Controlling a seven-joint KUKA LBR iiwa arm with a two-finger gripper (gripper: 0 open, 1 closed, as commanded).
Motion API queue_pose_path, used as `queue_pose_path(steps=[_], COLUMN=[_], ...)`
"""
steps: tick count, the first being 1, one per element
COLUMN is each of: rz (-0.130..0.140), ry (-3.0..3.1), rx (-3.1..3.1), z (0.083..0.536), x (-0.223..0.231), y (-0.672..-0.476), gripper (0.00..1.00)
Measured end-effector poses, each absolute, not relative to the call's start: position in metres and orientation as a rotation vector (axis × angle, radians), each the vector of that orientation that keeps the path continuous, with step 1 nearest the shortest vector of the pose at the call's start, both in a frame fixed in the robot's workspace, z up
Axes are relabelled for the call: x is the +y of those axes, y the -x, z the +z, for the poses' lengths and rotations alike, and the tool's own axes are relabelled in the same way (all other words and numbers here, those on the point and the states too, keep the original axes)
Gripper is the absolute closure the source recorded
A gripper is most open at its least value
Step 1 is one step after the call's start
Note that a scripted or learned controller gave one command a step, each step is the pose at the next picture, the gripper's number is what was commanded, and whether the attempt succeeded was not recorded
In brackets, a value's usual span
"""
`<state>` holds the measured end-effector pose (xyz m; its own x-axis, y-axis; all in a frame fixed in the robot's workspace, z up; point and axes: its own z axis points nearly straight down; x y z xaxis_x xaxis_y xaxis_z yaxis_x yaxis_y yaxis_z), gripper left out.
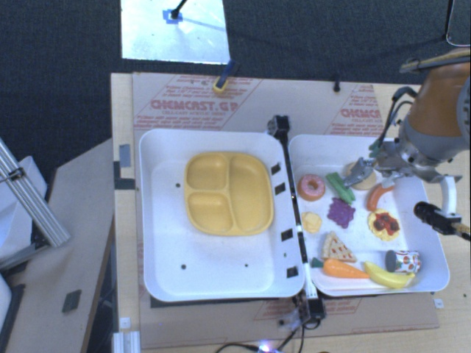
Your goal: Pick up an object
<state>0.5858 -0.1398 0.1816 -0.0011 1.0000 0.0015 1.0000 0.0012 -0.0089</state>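
Note:
My gripper (360,172) hangs low over the far part of the right bin (434,271), with the grey and orange arm (436,116) reaching in from the right. Just below and left of it lies a green toy vegetable (339,186). A pink donut (311,187) sits further left, and purple grapes (341,212) lie nearer the front. An orange sausage (380,195) rests right of the gripper. A small pale piece (365,184) pokes out from under the gripper tip. Nothing visibly sits in the gripper.
The right bin also holds a round pizza (384,225), a yellow chip (312,221), a pizza slice (337,248), a carrot (344,269), a banana (388,276) and a small can (403,259). A yellow divided plate (228,193) lies in the left bin (162,271).

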Motion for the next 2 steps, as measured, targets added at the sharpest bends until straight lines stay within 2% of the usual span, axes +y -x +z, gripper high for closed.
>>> queue_pose_path(steps=[1,2], rz=[-0.001,0.003], ry=[2.219,2.218], rx=[-2.226,-2.220], z=[0.187,0.126], x=[-0.140,-0.145], y=[-0.589,-0.584], gripper=[0.00,0.00])
